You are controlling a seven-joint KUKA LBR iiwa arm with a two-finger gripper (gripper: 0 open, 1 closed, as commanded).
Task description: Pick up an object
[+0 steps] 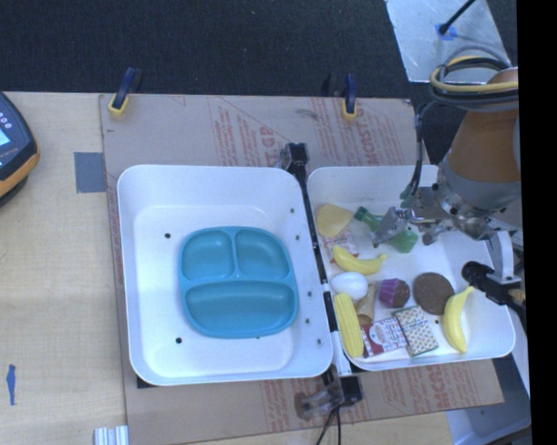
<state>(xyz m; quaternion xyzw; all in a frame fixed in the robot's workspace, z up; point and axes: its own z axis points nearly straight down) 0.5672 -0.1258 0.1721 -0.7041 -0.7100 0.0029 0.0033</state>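
Arm's claw (399, 224) sits low in the right shallow white plastic bin (502, 351), at its upper middle, right over a small green object (402, 240). Can't tell how wide it stands or whether it has anything in it; the wrist hardware blocks that.

Candidates are all in the right bin: two curved yellow toy bananas (357, 260) (457, 318), a white egg-shaped piece (350, 285), a yellow corn cob (347, 324), a round brown cookie-like disc (432, 292), a small purple piece (394, 292), and flat printed packets (416, 331).

Left bin (139, 267) holds a blue three-compartment plastic tray (238, 282) (not the obvious target).

Handling guess: light, hollow, stiff plastic, smooth and slippery. Egg likely squirts out of a pinch. Banana looks easiest: take it across the narrow mid-body. Packets lie flat, poor purchase.
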